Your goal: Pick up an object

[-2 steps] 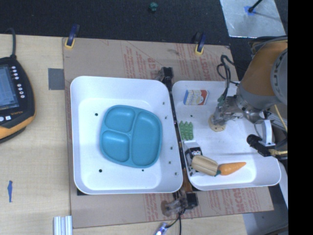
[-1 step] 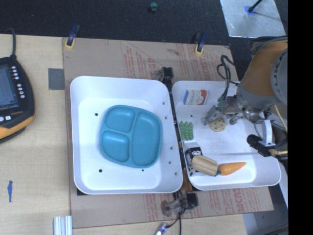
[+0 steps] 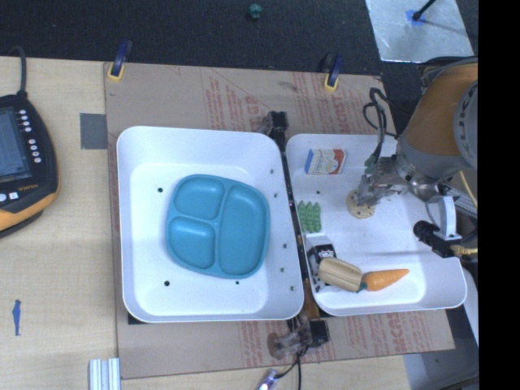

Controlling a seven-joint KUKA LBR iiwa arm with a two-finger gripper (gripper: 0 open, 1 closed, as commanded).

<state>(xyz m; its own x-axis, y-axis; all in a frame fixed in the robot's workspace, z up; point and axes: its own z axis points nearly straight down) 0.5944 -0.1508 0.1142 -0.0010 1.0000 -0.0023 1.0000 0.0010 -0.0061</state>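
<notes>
My gripper [image 3: 365, 193] hangs low over the upper middle of the right bin [image 3: 439, 295], reaching in from the right. Directly under its tip lies a small round tan object [image 3: 358, 209], partly covered by the gripper. Whether the gripper touches it is unclear. The same bin holds a small white and blue carton [image 3: 325, 162] at the top left, a green ridged piece [image 3: 309, 216] by the left wall, a small black item [image 3: 318, 254], a tan roll [image 3: 340, 274] and an orange carrot [image 3: 384, 279] near the front.
The left bin [image 3: 138, 218] holds a blue divided plate [image 3: 218, 226]. A teach pendant [image 3: 20, 161] lies on the bench at the far left. Clamps [image 3: 329, 70] pin the cardboard sheet at the back.
</notes>
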